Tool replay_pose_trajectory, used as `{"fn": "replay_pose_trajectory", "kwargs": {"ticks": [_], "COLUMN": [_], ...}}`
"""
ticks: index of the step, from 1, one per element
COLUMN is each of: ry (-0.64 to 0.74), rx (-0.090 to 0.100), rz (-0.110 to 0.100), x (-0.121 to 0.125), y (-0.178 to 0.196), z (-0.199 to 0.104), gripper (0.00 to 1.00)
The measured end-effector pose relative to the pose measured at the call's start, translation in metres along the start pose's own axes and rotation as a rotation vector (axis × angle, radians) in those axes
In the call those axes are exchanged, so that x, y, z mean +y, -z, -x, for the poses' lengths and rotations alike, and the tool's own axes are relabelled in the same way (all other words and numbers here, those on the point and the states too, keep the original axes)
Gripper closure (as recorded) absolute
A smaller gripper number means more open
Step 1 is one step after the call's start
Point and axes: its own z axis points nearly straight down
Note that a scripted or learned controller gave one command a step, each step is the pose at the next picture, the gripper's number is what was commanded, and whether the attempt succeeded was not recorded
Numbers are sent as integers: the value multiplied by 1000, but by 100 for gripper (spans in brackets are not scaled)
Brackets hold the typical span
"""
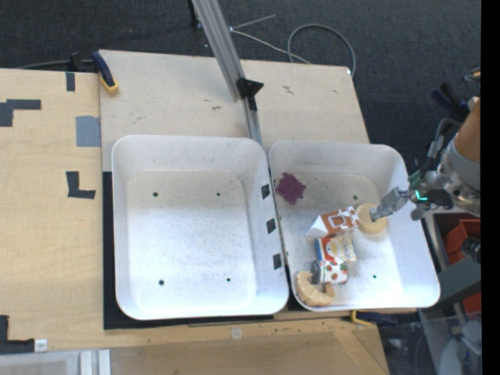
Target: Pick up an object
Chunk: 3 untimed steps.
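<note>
White bins (187,151), purple scrap (291,187), orange/white carton (338,248), tan disc (372,219).

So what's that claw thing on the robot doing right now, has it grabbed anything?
Gripper: low in the right-hand white bin, by a round tan disc; whether it grips anything cannot be told.

A single camera hangs above the bench (195,92), looking down at a slant from moderate height. Both white bins (125,209) sit in the lower centre of its frame, with dark floor toward twelve o'clock. The arm (461,162) enters at three o'clock.
</note>
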Motion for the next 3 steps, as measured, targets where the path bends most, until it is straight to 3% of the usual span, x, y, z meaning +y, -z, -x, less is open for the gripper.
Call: {"fn": "replay_pose_trajectory", "kwargs": {"ticks": [1,2,3], "ry": [1,0,1], "rx": [-1,1,1], "rz": [2,-5,-4], "x": [0,-7,2], "y": [1,-63,-120], "z": [0,-5,-3], "gripper": [0,0,0]}}
